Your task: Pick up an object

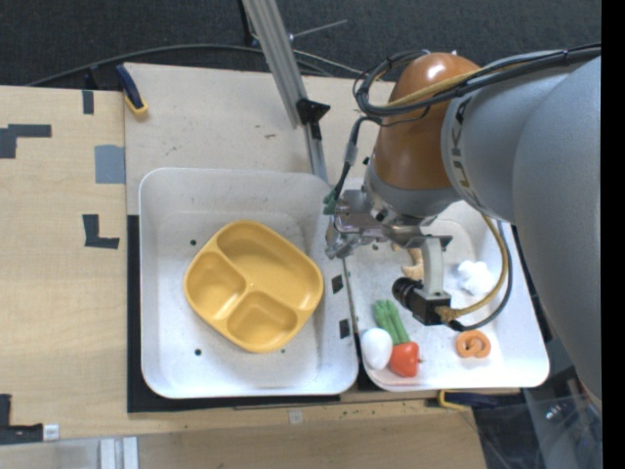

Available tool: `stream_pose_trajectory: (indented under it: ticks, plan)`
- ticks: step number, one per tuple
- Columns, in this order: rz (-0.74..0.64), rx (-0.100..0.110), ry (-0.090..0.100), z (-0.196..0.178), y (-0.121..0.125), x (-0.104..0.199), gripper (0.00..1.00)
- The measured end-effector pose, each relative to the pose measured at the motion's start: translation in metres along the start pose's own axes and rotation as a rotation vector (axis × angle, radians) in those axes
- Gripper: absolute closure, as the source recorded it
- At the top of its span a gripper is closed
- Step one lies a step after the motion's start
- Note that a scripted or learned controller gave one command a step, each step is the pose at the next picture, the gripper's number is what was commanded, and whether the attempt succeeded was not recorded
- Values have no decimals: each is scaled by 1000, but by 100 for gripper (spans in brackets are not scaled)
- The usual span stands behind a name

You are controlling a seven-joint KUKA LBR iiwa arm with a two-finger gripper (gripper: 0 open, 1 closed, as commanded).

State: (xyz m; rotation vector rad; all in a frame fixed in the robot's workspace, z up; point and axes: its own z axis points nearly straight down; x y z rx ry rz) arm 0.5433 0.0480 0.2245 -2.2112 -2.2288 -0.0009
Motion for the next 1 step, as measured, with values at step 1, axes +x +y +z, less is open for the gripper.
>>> stream_pose_trajectory:
  ticks: [1]
  plan:
    - [1, 0, 0, -5, 8, 47, 100]
